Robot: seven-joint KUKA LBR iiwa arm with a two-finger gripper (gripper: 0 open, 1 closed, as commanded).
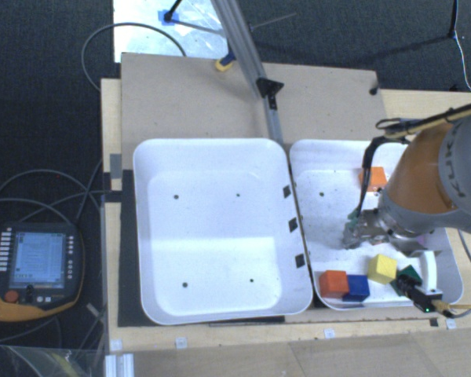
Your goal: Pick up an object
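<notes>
Three blocks [358, 282] nr fingers [355, 234], arm [424, 183] overhead.

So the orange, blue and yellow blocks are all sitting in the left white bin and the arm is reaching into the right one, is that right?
Not quite. The camera view shows the small orange block, the small blue block and the small yellow block in the right shallow white bin, near its front edge, not in the left shallow white bin. The grey arm with the orange band does reach into the right bin.

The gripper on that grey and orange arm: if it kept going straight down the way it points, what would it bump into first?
Probably the bare floor of the right-hand shallow white bin. The gripper points down at an open patch; the orange block, blue block and yellow block lie off to the side. Depth is uncertain.
</notes>
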